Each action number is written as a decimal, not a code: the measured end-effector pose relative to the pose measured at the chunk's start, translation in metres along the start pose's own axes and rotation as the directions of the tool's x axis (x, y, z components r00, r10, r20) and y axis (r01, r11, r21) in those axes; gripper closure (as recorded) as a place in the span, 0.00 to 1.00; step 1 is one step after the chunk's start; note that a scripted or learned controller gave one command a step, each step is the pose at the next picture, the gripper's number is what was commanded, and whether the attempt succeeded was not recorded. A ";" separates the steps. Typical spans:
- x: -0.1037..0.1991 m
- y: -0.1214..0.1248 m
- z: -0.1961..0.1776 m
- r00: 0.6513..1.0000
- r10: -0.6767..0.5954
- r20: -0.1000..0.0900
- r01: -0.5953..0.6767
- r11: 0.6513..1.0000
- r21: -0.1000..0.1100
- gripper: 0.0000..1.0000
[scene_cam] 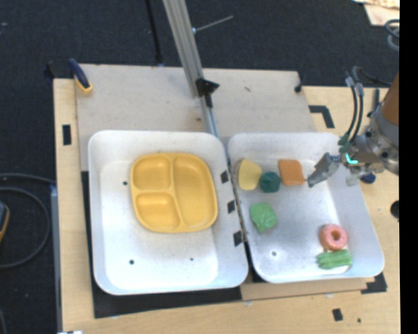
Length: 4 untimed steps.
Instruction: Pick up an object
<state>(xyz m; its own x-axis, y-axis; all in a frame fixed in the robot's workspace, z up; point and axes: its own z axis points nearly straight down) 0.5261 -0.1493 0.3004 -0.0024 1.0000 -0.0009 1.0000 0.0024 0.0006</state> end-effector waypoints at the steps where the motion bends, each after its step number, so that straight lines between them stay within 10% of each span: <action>1: 0.000 0.000 0.000 1.000 0.000 0.000 0.000 1.000 -0.001 0.00; 4: 0.000 0.007 0.135 1.000 0.003 -0.001 -0.003 1.000 0.004 0.00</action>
